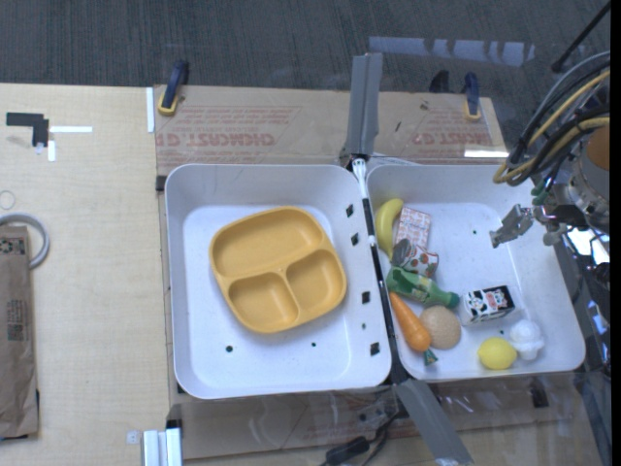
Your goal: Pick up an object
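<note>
The right bin (pixel 485 197) holds several small items: a yellow banana (pixel 388 223), a pink-and-white carton (pixel 411 229), a small patterned box (pixel 417 259), a green bottle (pixel 419 287), an orange carrot (pixel 411 324), a tan round thing (pixel 442 328), a black-and-white carton (pixel 487 303), a yellow lemon (pixel 497 353) and a white lump (pixel 527 337). My gripper (pixel 511 226) hangs over the right bin's upper right part, apart from all the items. Nothing shows between its fingers.
The left bin (pixel 194 289) holds a yellow three-compartment plate (pixel 278 268). A metal divider post (pixel 364 105) rises behind the bins. Cables (pixel 553 115) and the arm crowd the right edge. A brown paper bag (pixel 16 328) lies at far left.
</note>
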Controlling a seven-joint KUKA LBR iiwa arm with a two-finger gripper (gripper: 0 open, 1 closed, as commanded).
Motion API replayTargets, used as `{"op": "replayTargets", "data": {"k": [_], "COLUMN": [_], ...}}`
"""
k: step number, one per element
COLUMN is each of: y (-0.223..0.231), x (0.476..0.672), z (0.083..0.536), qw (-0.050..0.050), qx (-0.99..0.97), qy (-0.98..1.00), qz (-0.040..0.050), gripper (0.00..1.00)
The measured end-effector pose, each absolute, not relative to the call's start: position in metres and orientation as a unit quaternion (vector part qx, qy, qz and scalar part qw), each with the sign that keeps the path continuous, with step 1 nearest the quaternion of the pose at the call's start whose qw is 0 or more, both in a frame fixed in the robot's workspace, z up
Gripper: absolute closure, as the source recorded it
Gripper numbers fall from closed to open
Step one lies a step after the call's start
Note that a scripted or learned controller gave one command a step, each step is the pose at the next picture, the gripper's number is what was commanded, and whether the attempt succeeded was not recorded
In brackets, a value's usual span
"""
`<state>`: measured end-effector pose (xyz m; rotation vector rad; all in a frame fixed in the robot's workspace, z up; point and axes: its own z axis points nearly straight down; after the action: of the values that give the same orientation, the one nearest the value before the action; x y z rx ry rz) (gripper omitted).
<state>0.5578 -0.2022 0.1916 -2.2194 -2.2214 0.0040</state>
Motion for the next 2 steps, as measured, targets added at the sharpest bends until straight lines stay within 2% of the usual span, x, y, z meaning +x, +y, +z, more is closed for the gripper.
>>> {"op": "replayTargets", "data": {"k": [1,2], "y": [-0.203,-0.180], "x": [0.558,0.592], "z": [0.200,0.291], "qw": [0.000,-0.001], "qx": [-0.706,-0.562], "qy": [-0.708,-0.827], "qz": [0.0019,0.0006], "gripper": [1.00,1.00]}}
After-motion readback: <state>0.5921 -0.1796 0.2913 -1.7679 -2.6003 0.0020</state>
